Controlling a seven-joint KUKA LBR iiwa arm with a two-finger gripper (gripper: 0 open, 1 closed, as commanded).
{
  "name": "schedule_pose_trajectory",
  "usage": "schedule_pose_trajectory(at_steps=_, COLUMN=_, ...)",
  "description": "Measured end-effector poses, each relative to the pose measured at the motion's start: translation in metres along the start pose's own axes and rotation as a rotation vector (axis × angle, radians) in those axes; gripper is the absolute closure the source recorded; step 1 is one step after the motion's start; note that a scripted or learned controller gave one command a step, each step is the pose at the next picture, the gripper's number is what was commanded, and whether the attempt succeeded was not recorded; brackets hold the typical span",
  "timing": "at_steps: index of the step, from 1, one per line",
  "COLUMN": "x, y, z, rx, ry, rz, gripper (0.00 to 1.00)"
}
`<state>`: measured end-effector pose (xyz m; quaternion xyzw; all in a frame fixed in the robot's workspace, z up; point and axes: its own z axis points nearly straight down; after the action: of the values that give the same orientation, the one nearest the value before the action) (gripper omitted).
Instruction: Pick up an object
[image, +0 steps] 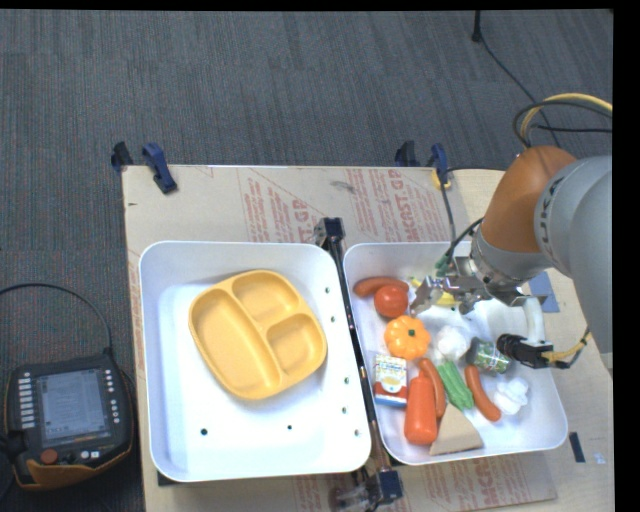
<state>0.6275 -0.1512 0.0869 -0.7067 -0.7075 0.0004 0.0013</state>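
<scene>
While arm reaches in from right: hand (432, 292) hangs low in right bin (556, 420), rear part.
Fingers: state cannot be told.
Nearest object: tomato (391, 299), just left of hand; pumpkin (407, 338) just in front.

A divided plate (258, 332) lies in the left bin (160, 420); toy food (420, 390) fills the right bin (545, 425).

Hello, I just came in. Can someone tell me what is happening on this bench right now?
A grey robot arm reaches in from the right over the right bin, which is crowded with toy food: a small pumpkin, a tomato, a carrot and more. Its gripper hangs low near the tomato, and nothing is visibly held. The left bin holds a yellow divided plate.
</scene>
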Motion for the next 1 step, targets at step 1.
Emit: schedule_pose_trajectory(at_steps=1, x=0.0002, y=0.0006, z=-0.0103, rx=0.0, ry=0.0, rz=-0.002, gripper=1.0)
